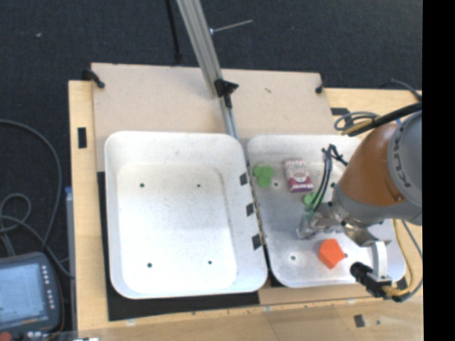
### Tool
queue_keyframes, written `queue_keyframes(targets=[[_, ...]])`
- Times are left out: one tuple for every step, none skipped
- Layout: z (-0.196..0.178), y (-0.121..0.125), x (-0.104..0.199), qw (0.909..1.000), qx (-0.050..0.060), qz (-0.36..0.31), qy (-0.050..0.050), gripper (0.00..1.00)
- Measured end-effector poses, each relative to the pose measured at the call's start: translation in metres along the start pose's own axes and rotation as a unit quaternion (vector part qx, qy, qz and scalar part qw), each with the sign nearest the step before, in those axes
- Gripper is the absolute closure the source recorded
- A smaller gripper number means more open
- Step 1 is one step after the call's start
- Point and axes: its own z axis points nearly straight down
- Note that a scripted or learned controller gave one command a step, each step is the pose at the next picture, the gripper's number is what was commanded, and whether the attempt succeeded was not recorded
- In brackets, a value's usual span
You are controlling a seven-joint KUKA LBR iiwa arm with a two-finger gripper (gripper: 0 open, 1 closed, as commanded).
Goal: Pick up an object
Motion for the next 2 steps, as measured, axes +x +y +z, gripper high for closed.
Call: queue_keyframes(targets=[[-0.05, 0.01, 0.006, 1.0, -0.001, -0.006, 0.0, 1.0], [-0.093, 0.015, 0.008, 1.0, 0.001, -0.006, 0.0, 1.0]])
